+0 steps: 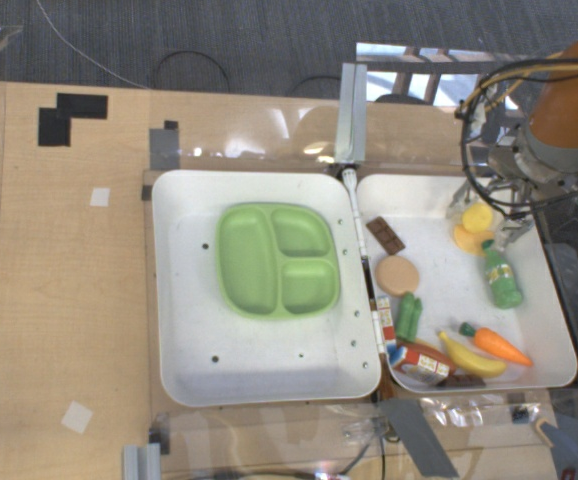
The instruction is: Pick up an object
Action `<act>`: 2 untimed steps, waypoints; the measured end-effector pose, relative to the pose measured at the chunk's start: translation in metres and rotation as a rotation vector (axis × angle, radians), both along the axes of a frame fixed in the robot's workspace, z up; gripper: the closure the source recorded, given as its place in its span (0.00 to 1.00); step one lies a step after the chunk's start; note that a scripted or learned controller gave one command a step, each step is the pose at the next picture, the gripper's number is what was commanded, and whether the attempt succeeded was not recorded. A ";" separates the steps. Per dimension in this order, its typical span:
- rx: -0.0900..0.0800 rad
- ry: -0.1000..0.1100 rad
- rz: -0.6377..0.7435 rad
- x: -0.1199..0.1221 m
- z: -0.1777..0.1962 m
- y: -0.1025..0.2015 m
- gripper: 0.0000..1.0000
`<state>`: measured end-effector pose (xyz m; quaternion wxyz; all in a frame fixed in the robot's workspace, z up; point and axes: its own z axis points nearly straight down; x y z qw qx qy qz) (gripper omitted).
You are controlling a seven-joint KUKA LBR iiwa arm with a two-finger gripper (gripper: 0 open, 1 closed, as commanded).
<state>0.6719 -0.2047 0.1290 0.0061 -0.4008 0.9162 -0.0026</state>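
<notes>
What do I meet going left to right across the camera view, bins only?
Green divided plate → chocolate bar → round tan cookie → yellow lemon by the gripper → green bottle.

Bright even overhead light, soft shadows, glare on clear sheet (269,133), slightly soft focus

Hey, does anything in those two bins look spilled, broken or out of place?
Nothing looks spilled or broken. The green divided plate lies flat in the left bin. The toy food is loose in the right bin, with the banana, carrot and a red packet crowded along its near edge.
</notes>
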 end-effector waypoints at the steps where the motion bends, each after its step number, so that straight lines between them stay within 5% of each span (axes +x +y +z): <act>1: 0.000 -0.002 -0.003 -0.008 -0.039 0.000 0.00; 2: -0.001 -0.017 -0.004 -0.003 -0.023 0.001 1.00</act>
